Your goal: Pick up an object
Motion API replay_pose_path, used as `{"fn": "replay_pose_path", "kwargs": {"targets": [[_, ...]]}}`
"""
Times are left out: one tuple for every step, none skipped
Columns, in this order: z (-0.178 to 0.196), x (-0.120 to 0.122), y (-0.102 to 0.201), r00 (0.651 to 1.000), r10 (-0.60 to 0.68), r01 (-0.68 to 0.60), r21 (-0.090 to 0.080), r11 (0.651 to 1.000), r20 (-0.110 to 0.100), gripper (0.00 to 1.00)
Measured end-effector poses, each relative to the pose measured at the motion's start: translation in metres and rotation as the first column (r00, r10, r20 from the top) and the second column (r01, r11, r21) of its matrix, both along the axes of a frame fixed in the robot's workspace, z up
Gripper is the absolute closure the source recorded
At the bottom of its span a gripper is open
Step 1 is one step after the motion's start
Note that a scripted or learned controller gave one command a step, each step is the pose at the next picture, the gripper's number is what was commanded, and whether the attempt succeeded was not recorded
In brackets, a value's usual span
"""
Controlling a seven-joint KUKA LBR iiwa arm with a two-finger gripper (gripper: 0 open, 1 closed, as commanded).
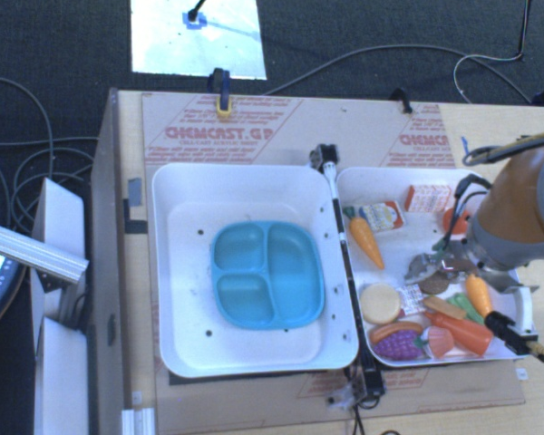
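Note:
The right bin (385, 176) holds several toy foods. An orange carrot (365, 240) lies by the bin's left wall, with a small white and red box (382, 215) behind it. An orange and white carton (427, 198) is at the back. At the front lie a round cream biscuit (379, 303), purple grapes (401, 343) and a red-orange sausage (469, 333). My gripper (429, 270) hangs low over the middle of this bin, just right of the biscuit and above a brown piece (434, 285). The grey and orange arm (517, 216) hides the bin's right side.
The left bin (163, 243) holds a blue divided plate (267, 275). A black divider with clamps (337, 234) runs between the bins. A small yellow-orange toy (478, 294) and a green piece (463, 307) crowd the area right of the gripper. Cables lie on the dark floor behind the bench.

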State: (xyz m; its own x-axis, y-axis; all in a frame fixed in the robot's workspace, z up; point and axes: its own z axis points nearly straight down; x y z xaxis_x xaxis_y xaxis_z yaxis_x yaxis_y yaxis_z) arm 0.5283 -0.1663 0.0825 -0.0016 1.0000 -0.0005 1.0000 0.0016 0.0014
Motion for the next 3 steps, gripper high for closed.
{"fn": "replay_pose_path", "kwargs": {"targets": [[0.000,-0.011,0.002,1.000,-0.001,0.001,0.000,1.000,0.002,0.00],[0.002,0.099,0.008,1.000,0.003,-0.003,0.000,1.000,0.000,0.00],[-0.003,0.127,-0.003,0.996,0.017,-0.015,0.027,1.000,-0.085,0.00]]}}
